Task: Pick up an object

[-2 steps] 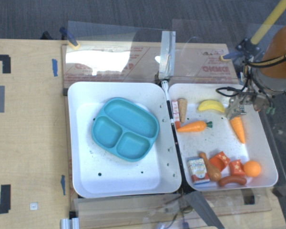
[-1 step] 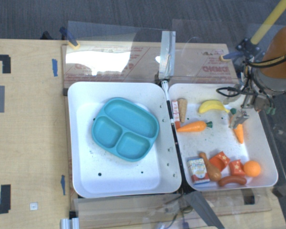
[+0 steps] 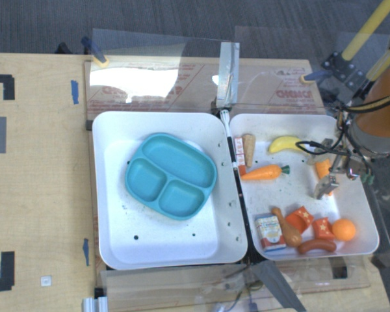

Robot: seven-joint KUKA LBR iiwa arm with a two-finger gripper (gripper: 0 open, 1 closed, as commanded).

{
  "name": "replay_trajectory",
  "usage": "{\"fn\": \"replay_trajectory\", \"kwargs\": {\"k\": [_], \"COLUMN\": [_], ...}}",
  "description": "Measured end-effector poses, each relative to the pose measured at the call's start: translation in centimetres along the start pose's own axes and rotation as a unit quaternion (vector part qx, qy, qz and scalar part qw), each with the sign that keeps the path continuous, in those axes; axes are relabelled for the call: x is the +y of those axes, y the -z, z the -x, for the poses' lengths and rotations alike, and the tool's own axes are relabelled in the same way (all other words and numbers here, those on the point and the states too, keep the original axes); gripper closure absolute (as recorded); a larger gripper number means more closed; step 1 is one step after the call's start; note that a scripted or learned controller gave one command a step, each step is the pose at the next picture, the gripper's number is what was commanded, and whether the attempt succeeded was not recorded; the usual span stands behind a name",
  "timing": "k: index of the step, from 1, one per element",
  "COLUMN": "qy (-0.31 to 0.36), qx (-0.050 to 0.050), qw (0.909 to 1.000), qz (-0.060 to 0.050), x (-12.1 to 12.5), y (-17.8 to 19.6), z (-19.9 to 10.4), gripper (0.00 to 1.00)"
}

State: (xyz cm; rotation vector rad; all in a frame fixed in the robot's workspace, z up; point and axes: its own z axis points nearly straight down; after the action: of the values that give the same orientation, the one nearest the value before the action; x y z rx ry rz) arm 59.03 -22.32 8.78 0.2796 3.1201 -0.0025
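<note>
Right then, quick notes:

Bench: wood top, two shallow white bins side by side – left bin [image 3: 110, 174], right bin [image 3: 367, 236].

Left bin: blue divided plate [image 3: 171, 175] w/ three compartments, lying about mid-bin, a bit toward 12 o'clock.

Arm: grey arm w/ orange band [image 3: 385, 103] comes in at 3 o'clock of the right bin.

Gripper: gripper [image 3: 326, 188] hangs over the right bin's 3 o'clock area, tips pointing down at bare bin floor. Claw state – can't tell; too small and cluttered w/ cables to read. Nothing seen betw. its tips.

Banana: yellow banana [image 3: 285, 144] at 12 o'clock of the right bin, near the back wall.

Carrot: orange carrot [image 3: 262, 172] lying across at 10 o'clock, green end toward bin centre, well apart from gripper.

Stick: tan stick-shaped item [image 3: 248, 149] at 11 o'clock, just above the carrot, by the bin's left wall.

Small orange piece: small orange piece [image 3: 322, 169] just beside the gripper, on its 11 o'clock side; contact unclear.

Box: small printed box [image 3: 270, 231] at 7 o'clock.

Cluster: red-orange pieces [image 3: 311, 223] at 6 o'clock, w/ a sausage [image 3: 317, 246] along the front wall.

Orange: round orange fruit [image 3: 344, 229] at 5 o'clock, near the front right corner.
</note>
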Motion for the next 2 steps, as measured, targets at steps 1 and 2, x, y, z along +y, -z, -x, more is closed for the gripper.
{"fn": "replay_trajectory", "kwargs": {"k": [1, 2], "qy": [0.001, 0.002], "qx": [-0.008, -0.007], "qw": [1.0, 1.0], "qz": [-0.001, -0.001], "x": [0.13, 0.17], "y": [1.5, 1.38], "z": [0.47, 0.41], "gripper": [1.0, 0.0]}}
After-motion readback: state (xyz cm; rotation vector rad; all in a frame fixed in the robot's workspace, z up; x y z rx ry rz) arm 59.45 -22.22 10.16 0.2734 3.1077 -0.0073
